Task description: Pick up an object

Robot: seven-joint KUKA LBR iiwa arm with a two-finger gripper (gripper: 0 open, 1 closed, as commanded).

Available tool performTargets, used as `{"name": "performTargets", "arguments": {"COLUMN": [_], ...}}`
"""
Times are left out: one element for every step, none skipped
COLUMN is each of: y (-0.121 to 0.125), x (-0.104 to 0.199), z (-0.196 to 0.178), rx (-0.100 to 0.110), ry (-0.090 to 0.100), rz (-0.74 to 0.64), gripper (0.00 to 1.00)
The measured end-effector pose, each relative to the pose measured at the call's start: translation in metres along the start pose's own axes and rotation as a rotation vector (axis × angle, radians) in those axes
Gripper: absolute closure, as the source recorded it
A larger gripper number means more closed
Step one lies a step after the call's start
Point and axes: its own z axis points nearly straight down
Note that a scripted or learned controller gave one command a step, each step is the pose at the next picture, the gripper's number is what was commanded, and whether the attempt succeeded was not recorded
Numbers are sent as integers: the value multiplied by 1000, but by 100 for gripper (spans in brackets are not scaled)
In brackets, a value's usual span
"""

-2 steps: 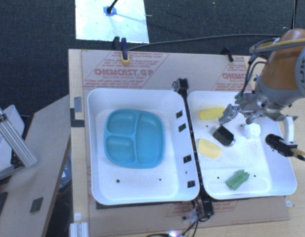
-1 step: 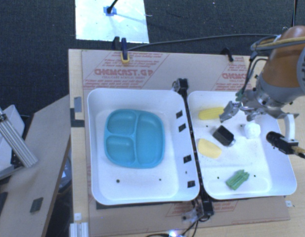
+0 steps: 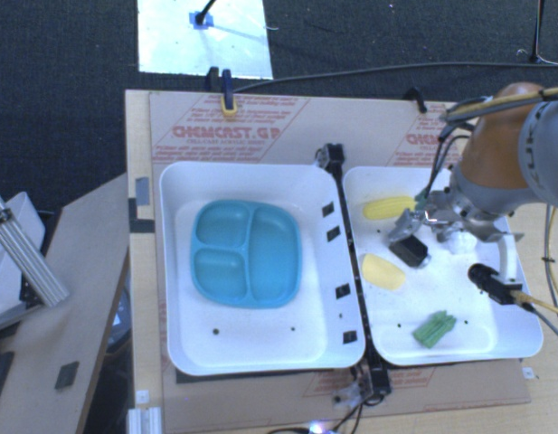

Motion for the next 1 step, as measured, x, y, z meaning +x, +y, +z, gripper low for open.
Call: {"name": "performTargets", "arguments": {"y": [0], "x": [0], "z": [52], "rx": [-1], "ry": [0], "rz": [0], "gripper": [0]}}
